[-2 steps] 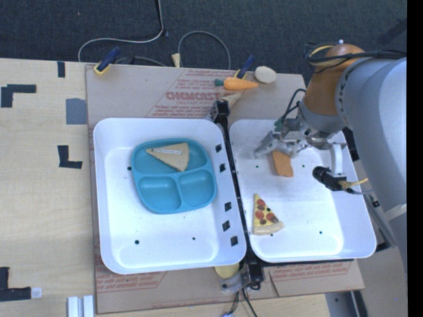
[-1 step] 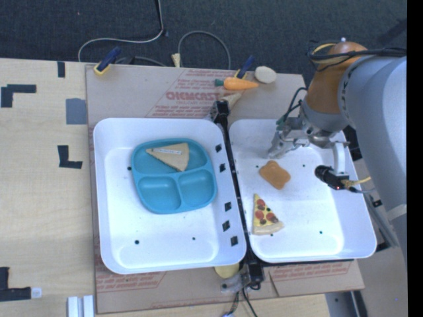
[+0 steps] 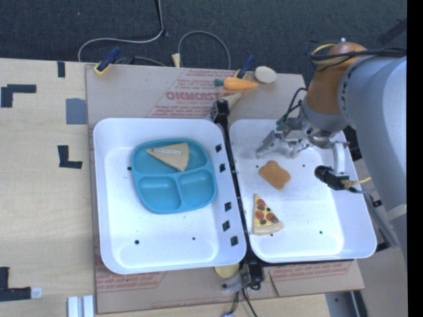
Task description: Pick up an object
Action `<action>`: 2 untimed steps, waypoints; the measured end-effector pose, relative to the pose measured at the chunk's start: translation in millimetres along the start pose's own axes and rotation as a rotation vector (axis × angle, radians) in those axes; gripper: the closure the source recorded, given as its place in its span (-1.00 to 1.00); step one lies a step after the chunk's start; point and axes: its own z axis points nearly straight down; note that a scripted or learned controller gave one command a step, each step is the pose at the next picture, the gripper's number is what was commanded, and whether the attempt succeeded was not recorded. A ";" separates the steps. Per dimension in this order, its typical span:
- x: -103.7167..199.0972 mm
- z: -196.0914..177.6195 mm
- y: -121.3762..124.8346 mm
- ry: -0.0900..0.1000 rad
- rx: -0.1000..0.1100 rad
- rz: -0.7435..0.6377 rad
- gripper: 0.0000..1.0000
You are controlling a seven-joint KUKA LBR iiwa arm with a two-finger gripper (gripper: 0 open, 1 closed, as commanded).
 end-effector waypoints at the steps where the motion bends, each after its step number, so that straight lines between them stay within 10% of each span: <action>1: 28.2 9.8 -28.9 0.001 0.000 0.001 -1.00; 2: 29.9 9.0 -38.8 0.002 -0.003 0.002 -1.00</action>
